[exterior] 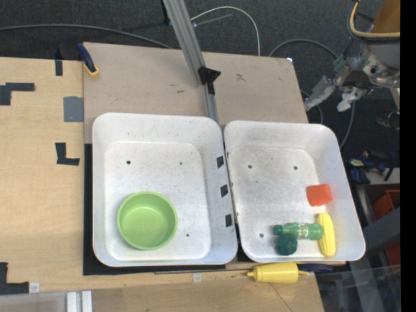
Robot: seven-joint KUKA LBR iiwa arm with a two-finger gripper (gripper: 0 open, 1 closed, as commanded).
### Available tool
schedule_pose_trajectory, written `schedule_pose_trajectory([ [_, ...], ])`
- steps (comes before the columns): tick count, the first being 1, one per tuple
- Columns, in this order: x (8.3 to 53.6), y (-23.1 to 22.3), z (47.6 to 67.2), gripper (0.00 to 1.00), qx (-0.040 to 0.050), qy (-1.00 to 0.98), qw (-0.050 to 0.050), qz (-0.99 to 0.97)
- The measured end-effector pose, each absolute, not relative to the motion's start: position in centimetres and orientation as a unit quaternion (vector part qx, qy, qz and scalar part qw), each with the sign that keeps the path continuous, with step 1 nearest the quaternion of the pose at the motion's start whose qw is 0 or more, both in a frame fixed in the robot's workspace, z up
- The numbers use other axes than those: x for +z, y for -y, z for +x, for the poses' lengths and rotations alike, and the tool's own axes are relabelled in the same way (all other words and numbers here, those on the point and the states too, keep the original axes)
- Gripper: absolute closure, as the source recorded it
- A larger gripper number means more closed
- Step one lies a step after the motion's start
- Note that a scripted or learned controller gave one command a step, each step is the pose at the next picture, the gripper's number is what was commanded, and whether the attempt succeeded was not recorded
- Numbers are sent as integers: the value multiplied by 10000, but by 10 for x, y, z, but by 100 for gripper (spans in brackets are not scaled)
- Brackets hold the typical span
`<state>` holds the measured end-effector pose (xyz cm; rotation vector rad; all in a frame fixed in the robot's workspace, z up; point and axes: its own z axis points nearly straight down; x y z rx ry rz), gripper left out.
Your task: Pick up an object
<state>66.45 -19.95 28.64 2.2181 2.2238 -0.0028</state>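
On the left, your white bin holds a green bowl. Next, the right bin has a green bottle lying flat, long side left to right, then an orange block and a yellow banana pointing up and down. Your gripper waits far up right with nothing in it; its opening is hard to tell. Nothing is picked yet.

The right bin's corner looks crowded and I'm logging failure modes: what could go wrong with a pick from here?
1. The green bottle, dark green object and yellow banana-like piece sit bunched together, so a grasp may catch two or knock one aside.
2. They lie close to the right bin's front wall, which could block a finger.
3. The end effector is above and outside the bin, so its descent may land off target.
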Motion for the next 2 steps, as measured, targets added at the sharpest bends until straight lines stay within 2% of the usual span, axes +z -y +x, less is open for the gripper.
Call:
schedule_pose_trajectory([
  [1,286,200,664,0,-12,-7079,2,7063],
  [2,242,201,666,0,-22,-7077,-15,7065],
])
